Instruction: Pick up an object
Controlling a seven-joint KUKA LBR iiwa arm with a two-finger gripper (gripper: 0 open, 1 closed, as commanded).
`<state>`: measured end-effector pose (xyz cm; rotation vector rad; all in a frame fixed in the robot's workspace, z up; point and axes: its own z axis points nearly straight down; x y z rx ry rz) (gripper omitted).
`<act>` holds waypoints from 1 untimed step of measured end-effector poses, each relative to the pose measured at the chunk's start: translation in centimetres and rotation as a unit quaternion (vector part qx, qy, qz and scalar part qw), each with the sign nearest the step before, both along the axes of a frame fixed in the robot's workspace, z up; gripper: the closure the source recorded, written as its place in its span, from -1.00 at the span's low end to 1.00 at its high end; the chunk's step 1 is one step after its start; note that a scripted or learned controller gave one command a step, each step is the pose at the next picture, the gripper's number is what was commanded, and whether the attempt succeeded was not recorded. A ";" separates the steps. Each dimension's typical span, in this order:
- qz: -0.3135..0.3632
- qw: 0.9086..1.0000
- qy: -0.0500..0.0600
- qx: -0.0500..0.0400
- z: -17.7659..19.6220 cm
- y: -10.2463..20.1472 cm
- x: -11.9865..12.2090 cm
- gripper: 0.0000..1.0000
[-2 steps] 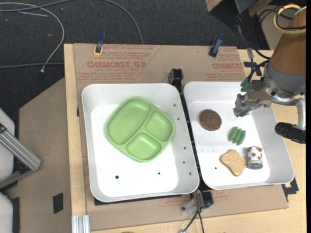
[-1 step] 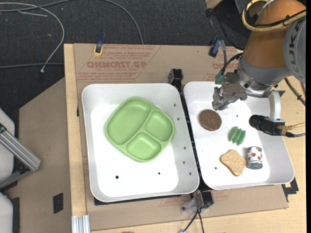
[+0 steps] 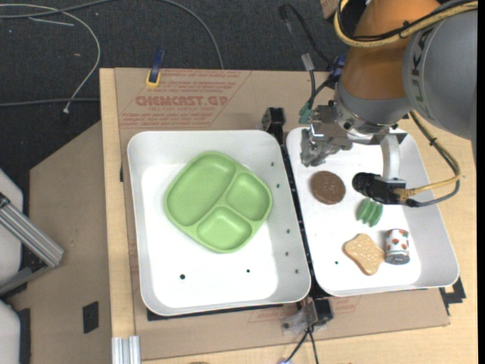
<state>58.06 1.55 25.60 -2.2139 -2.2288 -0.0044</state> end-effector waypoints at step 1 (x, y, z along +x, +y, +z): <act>-0.001 1.000 0.000 -0.001 -1.7 5.8 1.2 1.00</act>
